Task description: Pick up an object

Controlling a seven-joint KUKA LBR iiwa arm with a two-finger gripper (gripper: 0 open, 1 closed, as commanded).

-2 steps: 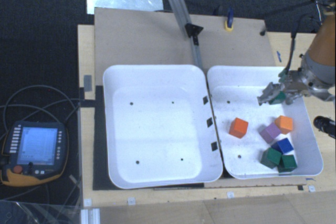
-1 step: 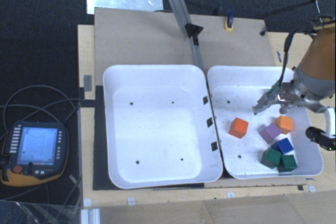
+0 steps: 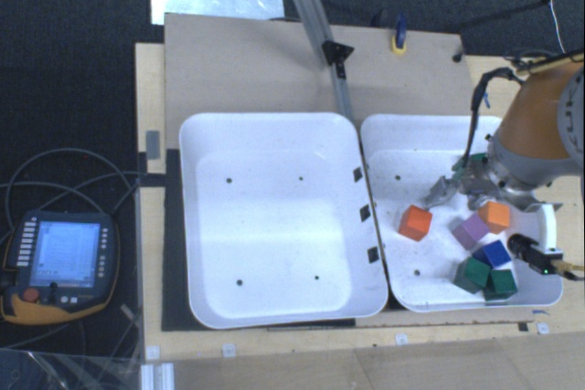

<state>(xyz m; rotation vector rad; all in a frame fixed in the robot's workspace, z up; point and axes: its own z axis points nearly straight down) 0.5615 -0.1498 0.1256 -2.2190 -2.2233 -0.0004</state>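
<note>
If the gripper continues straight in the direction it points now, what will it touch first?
The gripper points toward the view's lower left, down into the right bin. Most likely it meets the bin's white floor first, just above the orange cube. The cube lies slightly off that line, though depth is hard to judge here.

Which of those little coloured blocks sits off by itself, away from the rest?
The darker orange block, lying alone toward the right bin's middle. The purple, lighter orange, blue and green ones cluster together at its right.
</note>
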